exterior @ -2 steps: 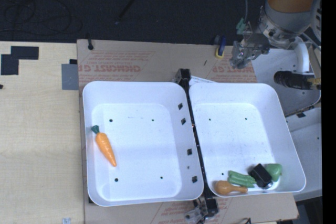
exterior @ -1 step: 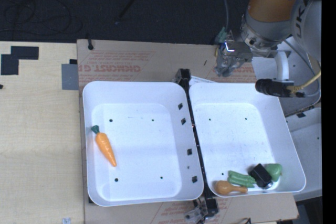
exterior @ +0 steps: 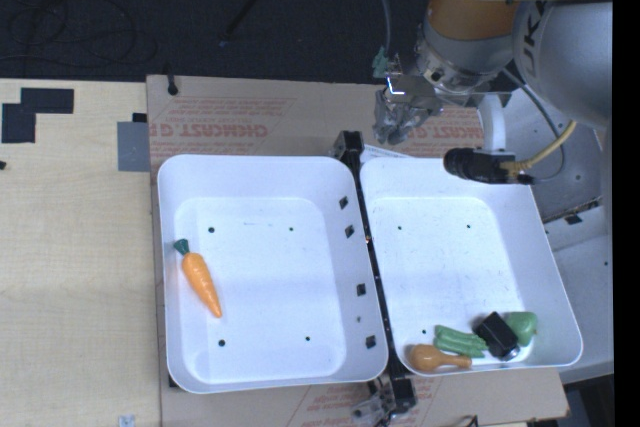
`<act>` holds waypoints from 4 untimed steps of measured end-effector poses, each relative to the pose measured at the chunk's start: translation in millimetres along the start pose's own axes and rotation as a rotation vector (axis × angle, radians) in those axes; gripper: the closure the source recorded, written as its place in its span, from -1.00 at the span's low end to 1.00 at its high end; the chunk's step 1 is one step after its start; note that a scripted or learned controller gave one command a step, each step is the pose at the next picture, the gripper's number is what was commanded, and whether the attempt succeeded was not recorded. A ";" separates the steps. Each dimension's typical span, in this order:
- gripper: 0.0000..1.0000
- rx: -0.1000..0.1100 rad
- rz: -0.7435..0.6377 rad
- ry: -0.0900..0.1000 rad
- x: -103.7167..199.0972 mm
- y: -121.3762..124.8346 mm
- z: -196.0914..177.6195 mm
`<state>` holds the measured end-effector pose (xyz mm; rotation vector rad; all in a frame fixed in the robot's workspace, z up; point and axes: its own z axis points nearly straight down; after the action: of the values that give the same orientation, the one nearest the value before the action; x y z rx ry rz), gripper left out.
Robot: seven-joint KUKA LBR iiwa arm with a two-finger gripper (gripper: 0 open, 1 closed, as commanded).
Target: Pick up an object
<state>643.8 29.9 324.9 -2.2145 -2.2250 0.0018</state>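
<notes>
The gripper (exterior: 397,123) hangs above the right bin's (exterior: 545,245) far rim; whether it is clenched, I cannot tell. The carrot (exterior: 201,281) lies far left.

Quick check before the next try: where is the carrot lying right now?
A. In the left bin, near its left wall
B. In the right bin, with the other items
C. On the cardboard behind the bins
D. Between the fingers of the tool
A. The carrot lies alone on the floor of the left bin, close to its left wall, far from the tool up behind the bins.
</notes>
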 end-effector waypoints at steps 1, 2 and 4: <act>1.00 -0.004 -0.001 0.001 61.6 0.4 -40.2; 1.00 0.006 0.002 -0.002 94.3 -0.2 16.5; 1.00 -0.010 -0.002 0.004 215.7 -0.1 -192.9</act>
<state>643.2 245.5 517.9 -2.2150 -2.2310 -0.0139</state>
